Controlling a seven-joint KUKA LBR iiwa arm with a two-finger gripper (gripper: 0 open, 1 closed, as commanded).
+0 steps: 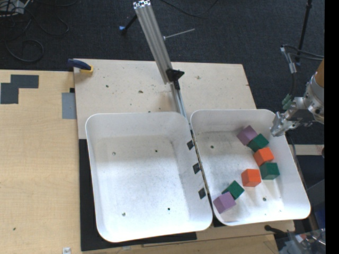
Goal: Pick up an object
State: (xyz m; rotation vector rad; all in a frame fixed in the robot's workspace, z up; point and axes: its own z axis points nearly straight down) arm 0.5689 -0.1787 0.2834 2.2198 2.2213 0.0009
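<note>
Camera view: right bin [296,208] has all the cubes, left bin [106,142] is just white floor.
Nearest: purple cube [224,201] touching a green cube [233,189], close to the divider.
Middle: orange cube [251,177] and green cube [269,170], side by side.
Far: orange cube [263,155], green cube [259,142], purple cube [246,135], bunched up.
Handling: they look light, stiff and smooth-faced, so I'd pinch two opposite flat faces.
Claw: gripper [279,127] sits over the bin's far right rim, holding nothing; honestly can't tell how wide it is.

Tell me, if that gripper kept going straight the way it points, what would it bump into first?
Probably the green block beside the purple block; the gripper points down-left over the right bin's rim, though depth is hard to judge.
</note>
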